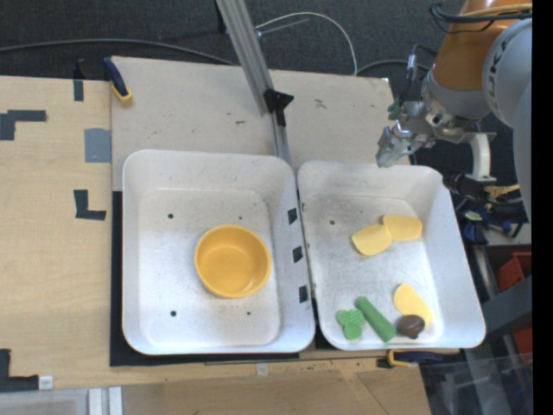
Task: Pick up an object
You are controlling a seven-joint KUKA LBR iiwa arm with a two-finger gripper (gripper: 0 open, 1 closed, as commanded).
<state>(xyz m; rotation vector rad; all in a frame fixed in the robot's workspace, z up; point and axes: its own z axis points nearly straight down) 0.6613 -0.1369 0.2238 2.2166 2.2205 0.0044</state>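
The gripper (390, 151) hangs over the far rim of the right bin (449, 223), near its back edge, and every object sits well in front of it. Nearest are 2 yellow pieces (386, 233), touching each other about mid-bin, clear of the gripper. Further forward, near the front wall, there's a green toy (365, 318), another yellow piece (409, 301) and a small brown lump (409, 325) touching that yellow piece's front end. Nothing of these is anywhere near the gripper. How wide it stands, I cannot tell: the tip is small, pale and blurs into the bin rim and bench behind it. No object shows at its tip.

Over in the left bin (147, 232), a yellow bowl (232, 260) sits upright, a little front of centre, well apart from the arm (484, 50). The arm's upper part is cut off by the right and top edges. A metal post (251, 50) slants down to the gap between the 2 bins.
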